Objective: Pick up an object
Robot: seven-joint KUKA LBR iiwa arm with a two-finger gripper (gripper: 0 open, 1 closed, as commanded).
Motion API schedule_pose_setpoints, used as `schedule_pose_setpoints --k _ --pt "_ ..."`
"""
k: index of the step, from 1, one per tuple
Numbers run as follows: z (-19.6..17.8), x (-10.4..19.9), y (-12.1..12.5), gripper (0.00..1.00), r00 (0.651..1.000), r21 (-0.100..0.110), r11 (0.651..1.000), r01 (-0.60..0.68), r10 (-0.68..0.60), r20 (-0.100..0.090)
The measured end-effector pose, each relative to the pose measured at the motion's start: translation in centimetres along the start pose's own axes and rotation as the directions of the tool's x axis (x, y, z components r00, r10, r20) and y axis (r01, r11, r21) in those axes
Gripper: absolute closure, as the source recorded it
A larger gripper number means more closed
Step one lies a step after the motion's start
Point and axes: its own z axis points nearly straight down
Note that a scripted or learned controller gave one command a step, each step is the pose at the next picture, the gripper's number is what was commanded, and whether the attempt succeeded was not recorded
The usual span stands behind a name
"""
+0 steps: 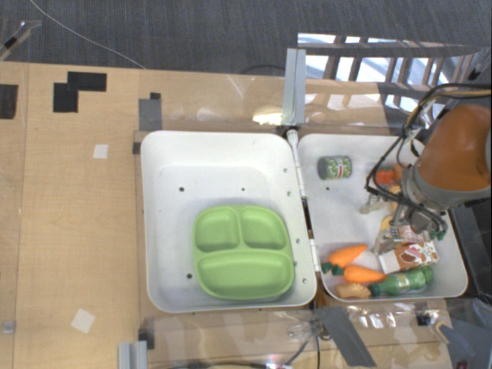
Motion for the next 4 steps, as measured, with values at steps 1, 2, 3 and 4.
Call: schedule_pose_setpoints --k 1,2,3,4 --pt "0.4 -8.8 -3.2 0.00 0.999 -0.002 0.999 -0.046 0.046 -0.004" --pt "0.2 -4.7 -2.6 0.00 0.996 -0.001 0.996 0.091 -0.091 0.000" --pt "0.0 0.2 -1.0 0.00 0.997 0.000 0.997 0.081 -0.081 0.001" --pt "-0.1 5.5 -1.7 0.00 0.999 0.002 1.000 0.031 -0.031 0.006"
